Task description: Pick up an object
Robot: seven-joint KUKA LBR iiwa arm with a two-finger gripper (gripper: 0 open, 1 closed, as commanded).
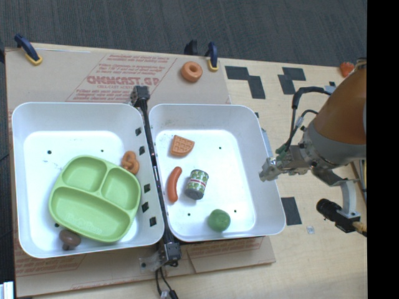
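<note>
The right bin [249, 120] holds a waffle-shaped orange piece [182, 146], a red sausage [173, 184], a small green-labelled can [197, 184] lying tilted, and a green ball [219, 220]. In the left bin [25, 120] lie a green divided plate [95, 197], an orange pretzel-like piece [129, 161] and a brown lump [69, 239]. My gripper [269, 170] hangs just outside the right bin's right wall, over the bench, with nothing seen in it. The arm's orange band [348, 104] is at the right edge.
An orange doughnut [192, 71] rests on the cardboard behind the bins. Clamps [211, 53] hold the board's back edge. Black marker patches [249, 80] are printed on the bench at the right. A black fixture [336, 213] sits below the arm.
</note>
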